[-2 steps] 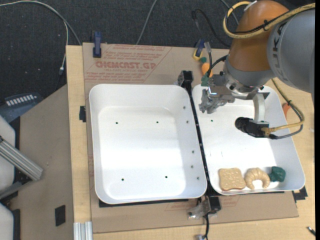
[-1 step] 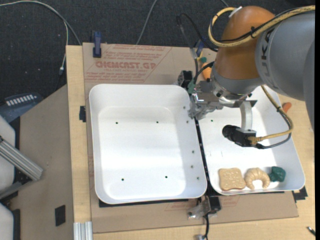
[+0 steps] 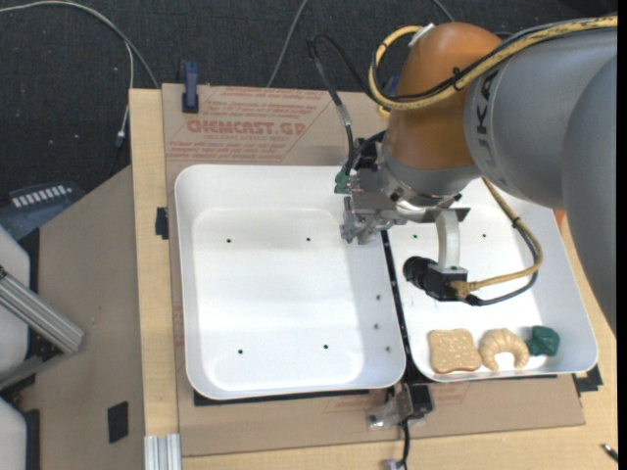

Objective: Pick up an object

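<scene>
Well apart from the gripper (image 3: 358, 221), toward the near corner of the right-hand bin (image 3: 563, 297), three candidates lie in a row: a square cracker (image 3: 454, 351), a croissant (image 3: 505, 348) and a small green piece (image 3: 544, 340). Cracker and croissant touch or nearly so. The green piece sits just beside the croissant, on its side away from the gripper. The gripper hangs low over the seam between that bin and the left-hand bin (image 3: 196, 262). Whether it is apart or together cannot be told from this angle, and nothing is seen held.

Handling, as judged: all three look light and toy-like (material unconfirmed). The croissant is the best prospect, being rounded and raised; take it across its thick middle. The cracker lies flat, offers little edge and would likely slip. The green piece is small and close to the bin wall.

Obstructions: the tight spacing of the row and the rim beside it. A printed cardboard sheet (image 3: 245, 125) lies beyond the gripper, out of the way.
</scene>
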`<state>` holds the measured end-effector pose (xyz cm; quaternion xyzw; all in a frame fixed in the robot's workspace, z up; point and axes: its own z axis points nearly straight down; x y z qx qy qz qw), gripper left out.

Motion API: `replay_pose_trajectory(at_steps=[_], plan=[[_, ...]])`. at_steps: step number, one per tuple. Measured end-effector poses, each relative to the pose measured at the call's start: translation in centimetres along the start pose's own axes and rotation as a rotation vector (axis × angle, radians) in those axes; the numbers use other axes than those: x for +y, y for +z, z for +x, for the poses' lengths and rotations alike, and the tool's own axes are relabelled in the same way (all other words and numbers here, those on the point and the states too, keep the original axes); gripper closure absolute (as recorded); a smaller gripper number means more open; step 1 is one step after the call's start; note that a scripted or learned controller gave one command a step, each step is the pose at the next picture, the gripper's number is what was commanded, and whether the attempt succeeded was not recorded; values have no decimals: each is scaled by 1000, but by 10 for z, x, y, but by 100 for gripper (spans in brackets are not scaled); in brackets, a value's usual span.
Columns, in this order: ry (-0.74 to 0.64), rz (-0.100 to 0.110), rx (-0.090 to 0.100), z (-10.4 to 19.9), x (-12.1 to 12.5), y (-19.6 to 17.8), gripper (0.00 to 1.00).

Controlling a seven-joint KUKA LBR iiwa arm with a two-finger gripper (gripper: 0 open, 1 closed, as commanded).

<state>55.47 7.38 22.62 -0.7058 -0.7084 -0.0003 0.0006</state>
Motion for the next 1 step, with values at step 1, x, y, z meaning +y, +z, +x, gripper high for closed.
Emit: replay_pose_trajectory(at_steps=[1], plan=[[3,0,-1,-2,0,0,0]])
